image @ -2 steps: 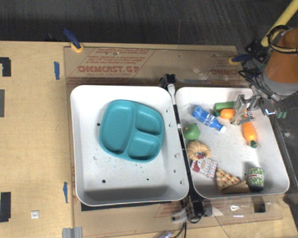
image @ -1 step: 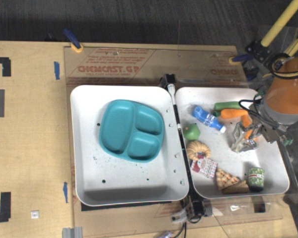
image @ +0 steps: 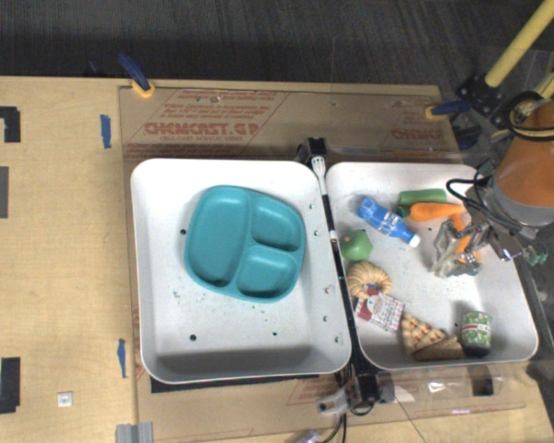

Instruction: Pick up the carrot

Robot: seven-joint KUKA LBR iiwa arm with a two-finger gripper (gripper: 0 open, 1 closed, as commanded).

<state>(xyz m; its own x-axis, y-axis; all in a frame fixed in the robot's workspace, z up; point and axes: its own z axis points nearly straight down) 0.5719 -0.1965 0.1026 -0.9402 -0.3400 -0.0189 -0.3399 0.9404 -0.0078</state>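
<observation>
The carrot [image: 433,212] is orange with a green top [image: 421,197] and lies near the back of the right bin [image: 512,303]. My gripper [image: 455,252] hangs just in front of it and a little to its right, fingertips pointing down toward the bin floor. Its metal fingers [image: 443,247] stand slightly apart with nothing between them. The arm's orange band [image: 535,169] sits above at the right edge.
In the right bin lie a blue bottle [image: 387,221], a green pepper [image: 356,245], a bread ring [image: 367,278], a red packet [image: 384,311], a pizza slice [image: 425,335] and a green can [image: 475,330]. The left bin [image: 166,321] holds a teal divided plate [image: 245,242].
</observation>
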